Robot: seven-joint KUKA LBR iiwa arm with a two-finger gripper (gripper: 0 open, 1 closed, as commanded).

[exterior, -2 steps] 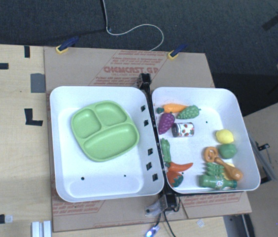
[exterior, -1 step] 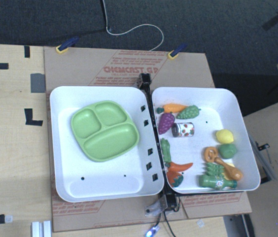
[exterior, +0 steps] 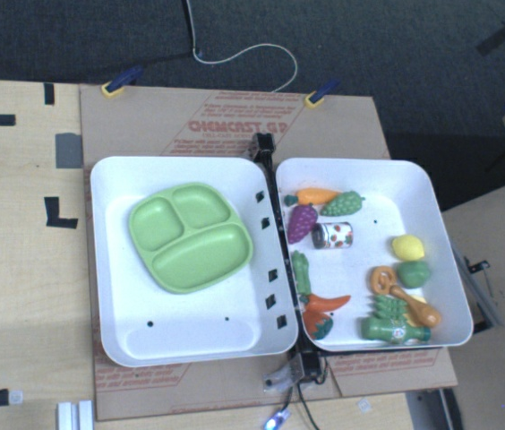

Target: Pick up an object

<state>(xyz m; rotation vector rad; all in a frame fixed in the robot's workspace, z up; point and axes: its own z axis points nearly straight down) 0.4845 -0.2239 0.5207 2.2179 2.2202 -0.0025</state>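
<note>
In the right bin [exterior: 432, 195], toy foods cluster along the divider and the near corner, easy picks; a green tray [exterior: 192, 236] occupies the left bin [exterior: 109, 186]. End effector state: cannot tell.

Beneath my two bins lies a sheet of brown cardboard [exterior: 226, 124], and along its far edge, just beyond the bins' far rims, I can see red printing turned upside down to me. The larger line of letters [exterior: 236, 126] looks something like "CHEMCAST GP", though I cannot be sure of every letter. The smaller red lines around it are too blurred to read. The small can [exterior: 333, 236] in the right bin wears a label I cannot read.
</note>
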